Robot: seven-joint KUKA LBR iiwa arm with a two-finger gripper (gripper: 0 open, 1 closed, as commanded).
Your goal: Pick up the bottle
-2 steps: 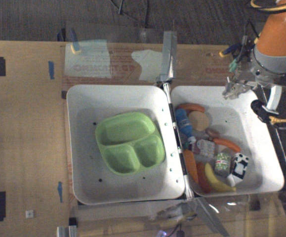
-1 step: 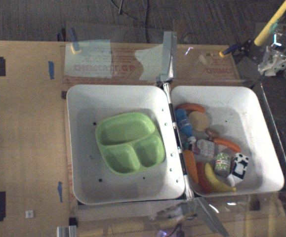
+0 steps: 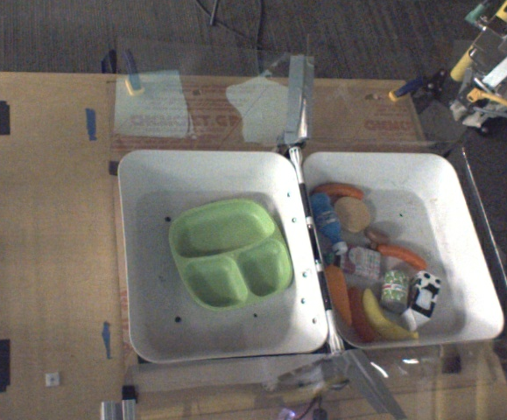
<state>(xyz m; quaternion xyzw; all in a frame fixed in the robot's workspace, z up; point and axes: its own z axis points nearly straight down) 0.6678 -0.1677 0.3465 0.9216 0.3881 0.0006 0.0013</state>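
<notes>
Tabletop (image 3: 43,261) carries two white bins. Left bin (image 3: 148,182): green divided tray (image 3: 229,252). Right bin (image 3: 446,191): blue bottle (image 3: 326,217) against left wall, round tan piece (image 3: 353,213) touching its right, orange sausage (image 3: 339,190) above, banana (image 3: 384,318), green can (image 3: 394,289). Hand's state: cannot tell.

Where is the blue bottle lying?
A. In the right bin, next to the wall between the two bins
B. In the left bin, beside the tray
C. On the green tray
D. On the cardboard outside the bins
A: the blue bottle lies in the right bin, close against the wall it shares with the left bin, while the green tray sits alone in that left bin.
</notes>
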